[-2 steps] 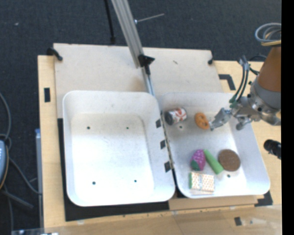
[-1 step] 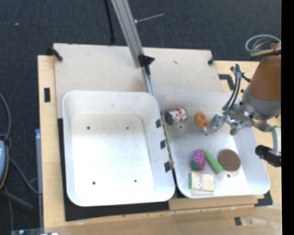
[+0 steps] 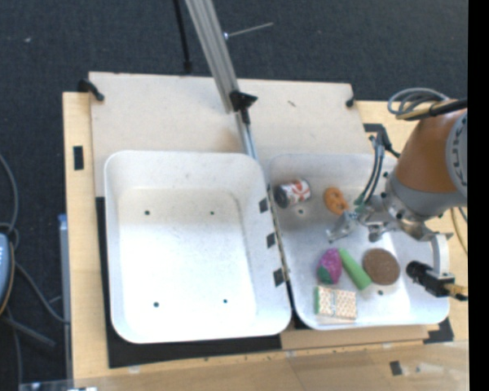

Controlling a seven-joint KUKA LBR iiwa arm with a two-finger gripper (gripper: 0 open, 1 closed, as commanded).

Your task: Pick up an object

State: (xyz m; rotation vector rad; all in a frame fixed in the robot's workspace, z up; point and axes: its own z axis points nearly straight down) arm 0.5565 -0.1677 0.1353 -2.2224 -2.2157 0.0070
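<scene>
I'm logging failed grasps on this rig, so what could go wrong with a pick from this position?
1. The pink object, green cylinder and brown disc lie packed together in the right bin; closing on one may nudge or snag a neighbour.
2. The gripper hangs between the orange object and that cluster, so a descent here may land on bare floor.
3. The patterned block sits near the bin's front rim, which may obstruct approach.

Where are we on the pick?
Done: the arm has reached into the right bin. In hand: nothing visibly; the end effector sits low beside the orange object, with no item seen between its fingers. Left: grasp and lift. The can, purple object, green cylinder, brown disc and patterned block all lie in the bin.
</scene>
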